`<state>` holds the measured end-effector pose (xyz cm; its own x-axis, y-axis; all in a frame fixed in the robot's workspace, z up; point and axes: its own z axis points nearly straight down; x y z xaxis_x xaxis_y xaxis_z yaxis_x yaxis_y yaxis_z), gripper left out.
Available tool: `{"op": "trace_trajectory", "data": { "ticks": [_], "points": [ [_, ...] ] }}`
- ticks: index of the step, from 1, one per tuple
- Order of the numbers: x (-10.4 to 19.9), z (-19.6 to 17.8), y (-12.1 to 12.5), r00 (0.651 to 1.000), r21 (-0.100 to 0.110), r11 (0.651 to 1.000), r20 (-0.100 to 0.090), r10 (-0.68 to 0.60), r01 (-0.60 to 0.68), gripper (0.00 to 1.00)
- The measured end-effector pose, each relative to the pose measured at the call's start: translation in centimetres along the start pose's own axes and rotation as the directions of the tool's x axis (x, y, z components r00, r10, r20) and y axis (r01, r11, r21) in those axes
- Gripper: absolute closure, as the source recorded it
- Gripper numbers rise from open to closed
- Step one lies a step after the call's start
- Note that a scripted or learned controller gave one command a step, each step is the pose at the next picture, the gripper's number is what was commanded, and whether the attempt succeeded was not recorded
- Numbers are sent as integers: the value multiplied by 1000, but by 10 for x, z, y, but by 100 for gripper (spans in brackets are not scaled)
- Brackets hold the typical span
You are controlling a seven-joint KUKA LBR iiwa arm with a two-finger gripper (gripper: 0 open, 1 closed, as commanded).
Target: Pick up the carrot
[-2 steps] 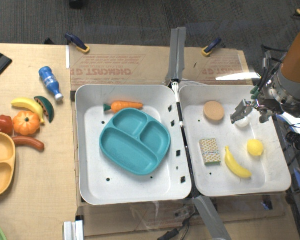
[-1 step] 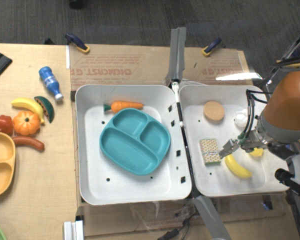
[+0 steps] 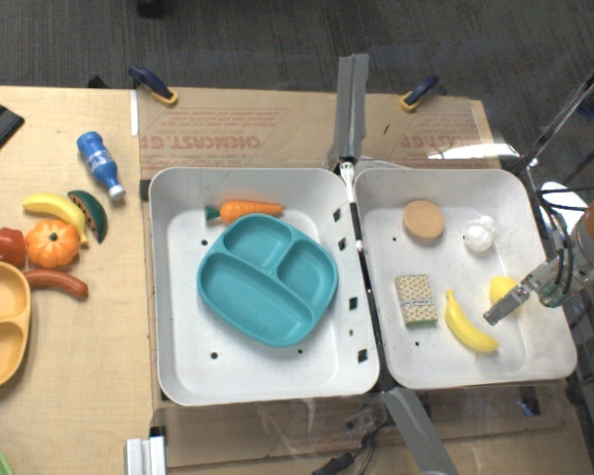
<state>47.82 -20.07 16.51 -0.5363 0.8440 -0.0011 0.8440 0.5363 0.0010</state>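
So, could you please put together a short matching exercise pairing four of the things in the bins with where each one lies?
Things:
1. carrot
2. teal plate
3. banana
4. tan disc

Places:
A. right bin, far part
B. left bin, by the far wall, beyond the plate
C. right bin, near part, beside the tool
D. middle of the left bin

Pairs: 1-B, 2-D, 3-C, 4-A

Even overhead light is filling the scene, glare is streaking the cardboard (image 3: 465, 149) behind the right bin (image 3: 535, 364), and the gripper (image 3: 502, 307) beside it is perhaps blurring slightly.
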Motion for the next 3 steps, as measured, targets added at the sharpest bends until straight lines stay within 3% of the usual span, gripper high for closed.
{"op": "trace_trajectory", "data": {
  "ticks": [1,2,3],
  "points": [
    [18,-28,12,944,-1,944,2,-331,331,0],
    [29,73,18,956,-1,956,-1,-292,292,0],
    [35,5,23,633,-1,633,3,-774,774,0]
  ]
}}
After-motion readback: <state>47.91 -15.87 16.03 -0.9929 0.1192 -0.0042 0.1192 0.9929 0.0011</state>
